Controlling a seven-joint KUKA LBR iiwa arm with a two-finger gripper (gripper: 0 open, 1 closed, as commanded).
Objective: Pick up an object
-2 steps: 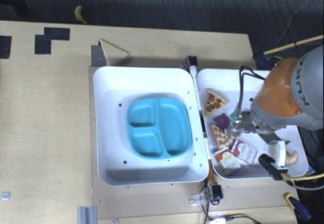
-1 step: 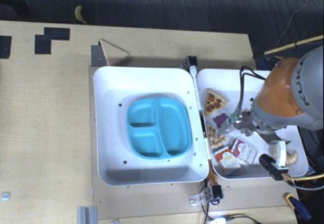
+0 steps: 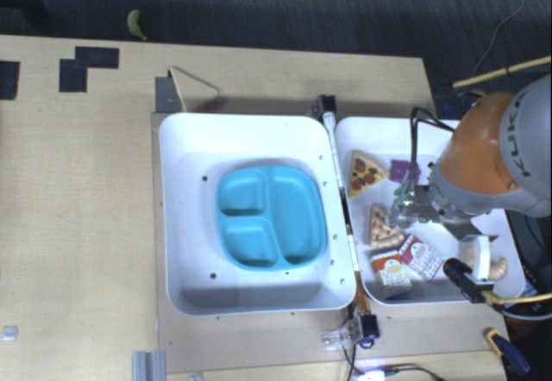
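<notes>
The right bin [image 3: 358, 131] holds several small items. A pizza slice [image 3: 366, 172] lies near its far left, with a purple piece [image 3: 401, 170] just to the right of it. A second pizza slice [image 3: 382, 228] lies lower down, by the left wall. Near the front are a red and white packet [image 3: 423, 257] and a small box [image 3: 393, 272]. My gripper [image 3: 405, 205] hangs low over the bin's middle, just right of the second pizza slice and below the purple piece. I see nothing held in it.
The left bin [image 3: 185, 198] holds a blue divided tray [image 3: 270, 215]. The grey and orange arm [image 3: 487, 159] covers the right bin's far right part. A black-tipped bar [image 3: 332, 134] runs along the rim between the bins.
</notes>
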